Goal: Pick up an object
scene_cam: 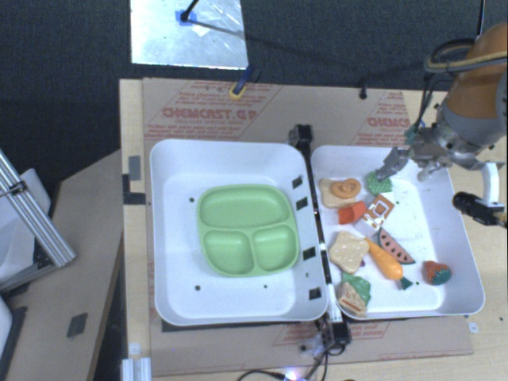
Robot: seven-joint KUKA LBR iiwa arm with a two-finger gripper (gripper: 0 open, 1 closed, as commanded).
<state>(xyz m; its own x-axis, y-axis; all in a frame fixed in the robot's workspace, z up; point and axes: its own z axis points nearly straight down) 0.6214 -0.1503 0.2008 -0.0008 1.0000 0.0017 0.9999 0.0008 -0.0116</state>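
The grey and orange arm comes in from the right, over the top of the right bin (468, 288). Its gripper (409, 165) hangs low at the bin's far side, with the two fingers spread apart and nothing between them. One finger is just beside a green toy (379, 185).

The right bin holds nine toy foods: one green toy, one pretzel (342, 189), one red block (352, 212), one waffle square (379, 209), one slice of bread (348, 251), one watermelon slice (394, 247), one carrot (386, 263), one strawberry (436, 272) and one sandwich (354, 294).

The left bin (171, 213) holds one green plate (247, 229) with three parts. A black bar with clips sits between the bins
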